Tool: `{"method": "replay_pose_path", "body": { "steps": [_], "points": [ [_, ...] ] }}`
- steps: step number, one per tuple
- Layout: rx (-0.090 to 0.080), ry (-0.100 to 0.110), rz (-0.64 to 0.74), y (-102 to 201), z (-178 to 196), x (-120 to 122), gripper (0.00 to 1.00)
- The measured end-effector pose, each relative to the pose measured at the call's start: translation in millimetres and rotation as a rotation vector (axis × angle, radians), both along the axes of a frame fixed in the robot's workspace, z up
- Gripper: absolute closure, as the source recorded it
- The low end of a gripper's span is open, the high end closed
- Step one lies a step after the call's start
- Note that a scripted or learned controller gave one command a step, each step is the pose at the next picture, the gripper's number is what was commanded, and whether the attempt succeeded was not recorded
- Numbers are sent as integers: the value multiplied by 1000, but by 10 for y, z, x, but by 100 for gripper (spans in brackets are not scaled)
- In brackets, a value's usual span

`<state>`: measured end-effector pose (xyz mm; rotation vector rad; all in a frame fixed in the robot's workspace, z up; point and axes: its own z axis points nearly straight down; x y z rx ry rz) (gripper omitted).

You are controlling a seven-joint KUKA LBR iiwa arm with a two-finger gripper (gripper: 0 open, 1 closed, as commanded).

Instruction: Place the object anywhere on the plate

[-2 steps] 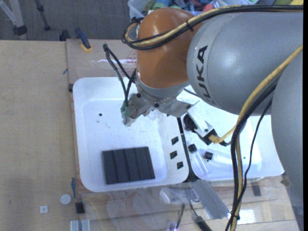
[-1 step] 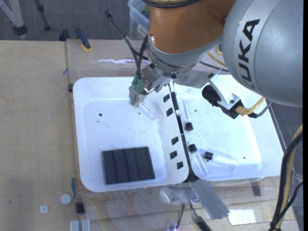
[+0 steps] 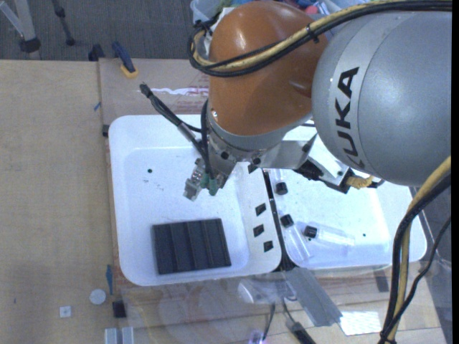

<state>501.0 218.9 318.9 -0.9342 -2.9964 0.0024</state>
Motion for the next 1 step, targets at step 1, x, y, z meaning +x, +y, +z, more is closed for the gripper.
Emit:
{"method": "replay_pose_path", "body": {
  "steps": [1],
  "points": [
    [1, 0, 245, 62, -135, -221, 100]
  ]
}}
